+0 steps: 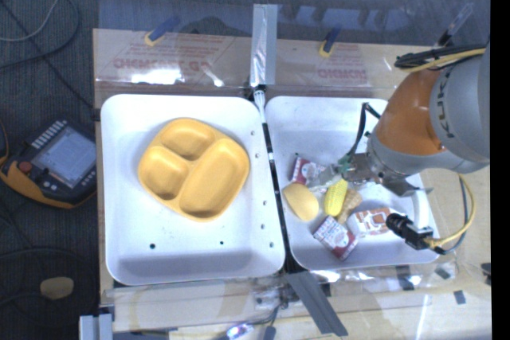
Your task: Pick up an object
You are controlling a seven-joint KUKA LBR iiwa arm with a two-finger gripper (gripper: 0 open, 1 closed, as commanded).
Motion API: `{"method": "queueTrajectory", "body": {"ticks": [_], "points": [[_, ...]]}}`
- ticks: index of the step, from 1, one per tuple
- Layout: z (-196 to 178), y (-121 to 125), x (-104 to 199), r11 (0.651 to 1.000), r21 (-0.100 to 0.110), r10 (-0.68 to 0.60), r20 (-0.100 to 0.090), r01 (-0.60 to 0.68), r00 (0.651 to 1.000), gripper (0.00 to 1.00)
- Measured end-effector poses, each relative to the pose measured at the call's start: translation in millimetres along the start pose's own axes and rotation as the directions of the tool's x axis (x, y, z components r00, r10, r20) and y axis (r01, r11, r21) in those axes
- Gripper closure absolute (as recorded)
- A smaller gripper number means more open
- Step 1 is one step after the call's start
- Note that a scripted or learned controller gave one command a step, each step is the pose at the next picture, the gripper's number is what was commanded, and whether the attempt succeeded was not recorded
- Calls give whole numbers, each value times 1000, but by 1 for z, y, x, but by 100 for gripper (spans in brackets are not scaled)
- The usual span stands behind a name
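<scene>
The right bin holds a small heap of items: a pale yellow lemon-like piece, a yellow corn cob, red-and-white packets and an orange-and-white packet. My gripper reaches down from the right, just above the corn cob and a greenish item. The wrist covers its tips. In the left bin a yellow three-compartment plate lies alone.
A clear plastic wall with yellow clips stands behind both bins. The divider between the bins runs close to the left of the heap. A teach pendant lies on the floor at the left.
</scene>
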State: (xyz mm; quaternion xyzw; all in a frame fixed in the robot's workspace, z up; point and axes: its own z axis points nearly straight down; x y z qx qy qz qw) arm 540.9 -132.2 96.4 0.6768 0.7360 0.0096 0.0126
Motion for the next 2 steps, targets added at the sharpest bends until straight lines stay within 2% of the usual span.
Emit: {"method": "queueTrajectory", "body": {"ticks": [1, 2], "points": [[-12, 3, -2, 1000, -5, 0, 2, 0, 1000, 100], [-140, 54, 69, 998, 35, 55, -2, -55, 998, 100]]}}
